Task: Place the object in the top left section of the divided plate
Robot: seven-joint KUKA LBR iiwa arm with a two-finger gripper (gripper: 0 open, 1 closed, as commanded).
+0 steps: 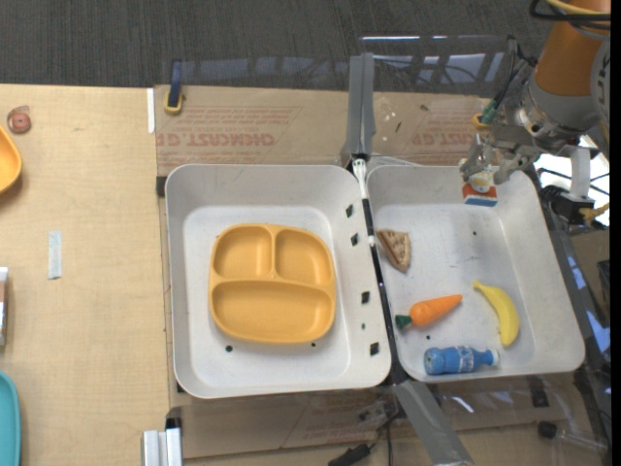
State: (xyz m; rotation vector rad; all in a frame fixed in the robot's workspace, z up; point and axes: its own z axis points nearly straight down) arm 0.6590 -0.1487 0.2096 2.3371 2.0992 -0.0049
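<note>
1. Two shallow white bins sit side by side on the bench, glossy plastic with rounded corners; nearest us, along the front wall of the right bin [543,260], a small blue bottle [460,360] lies on its side with a white cap end
2. Just behind it, a carrot [433,310], smooth orange with a green stub, lies pointing right, and a curved yellow banana [500,313] rests near the right wall, apart from both
3. Over in the left bin [189,289], the divided plate [274,283] sits flat and roughly centred: matte orange, rounded square, one wide section toward us and two smaller ones behind; the top left section holds nothing
4. Further back in the right bin, a brown wedge, a sandwich slice [395,249] by the look of it, lies close to the wall between the bins
5. At the right bin's far corner, the gripper [482,178] hangs over a small object [480,196], white and orange-red with a blue base; it's right at the fingertips, and I can't tell whether the jaws are closed on it or merely open around it
6. Behind the bins, flat brown cardboard [262,129] with reversed red lettering; to the left, pale wooden tabletop [78,212]; farthest back, dark grey carpet [243,17] with a fine ribbed weave
</note>
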